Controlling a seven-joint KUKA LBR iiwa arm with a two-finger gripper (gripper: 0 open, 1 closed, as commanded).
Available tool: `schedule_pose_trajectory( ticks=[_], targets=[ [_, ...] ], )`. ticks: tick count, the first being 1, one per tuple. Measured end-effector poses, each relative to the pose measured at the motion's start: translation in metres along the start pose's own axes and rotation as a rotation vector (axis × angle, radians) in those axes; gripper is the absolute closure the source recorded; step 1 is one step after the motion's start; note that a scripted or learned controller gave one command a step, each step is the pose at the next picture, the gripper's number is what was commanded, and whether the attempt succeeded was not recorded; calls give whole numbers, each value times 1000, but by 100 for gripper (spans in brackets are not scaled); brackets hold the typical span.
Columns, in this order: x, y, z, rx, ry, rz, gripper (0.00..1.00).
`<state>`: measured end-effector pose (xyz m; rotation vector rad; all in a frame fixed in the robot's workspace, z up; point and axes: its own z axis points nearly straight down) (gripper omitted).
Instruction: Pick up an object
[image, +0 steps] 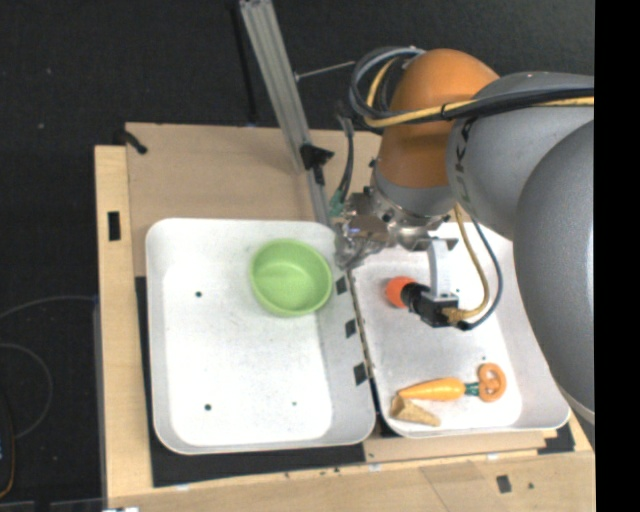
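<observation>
My gripper hangs over the seam between the two bins, near their far ends, just right of a green bowl that sits upright in the left bin. In the right bin a small orange-red object lies a little right of the gripper, partly hidden by the robot's wrist parts. Nothing shows between the gripper and any object.
Near the right bin's front edge lie an orange carrot, a pretzel-shaped piece and a tan wedge. A slanted metal rail rises behind the bins. The big grey arm covers the right bin's far right side.
</observation>
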<state>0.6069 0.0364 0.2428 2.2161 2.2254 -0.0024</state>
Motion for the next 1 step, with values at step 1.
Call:
schedule_pose_trajectory(
  ticks=[1],
  targets=[
    [49,4,10,-1,1,-2,100]
  ],
)
